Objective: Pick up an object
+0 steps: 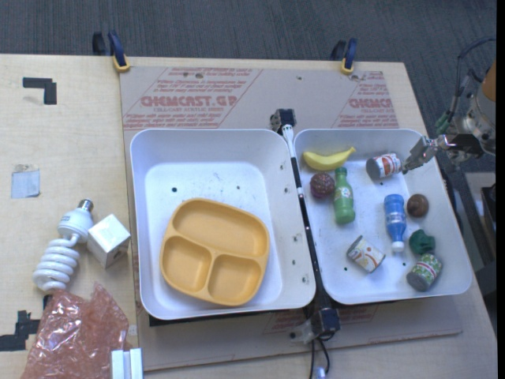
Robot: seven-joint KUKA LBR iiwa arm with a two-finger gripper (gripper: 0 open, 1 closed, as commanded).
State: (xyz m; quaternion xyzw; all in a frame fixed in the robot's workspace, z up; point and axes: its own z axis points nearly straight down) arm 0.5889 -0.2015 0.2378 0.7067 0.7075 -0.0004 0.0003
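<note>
On the worktop, the left bin carries a yellow divided tray. In the right bin lie a banana and a green bottle. A small can lies just left of the fingers, which hover at the bin's upper right edge, slightly apart and holding nothing.

Arm at far right edge, end effector reaching leftward, tilted low

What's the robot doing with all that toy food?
The robot's gripper is reaching into the right bin from the side, right beside a small can. It isn't holding anything yet. A banana, green bottle and blue bottle lie nearby. The left bin holds a yellow tray.
</note>
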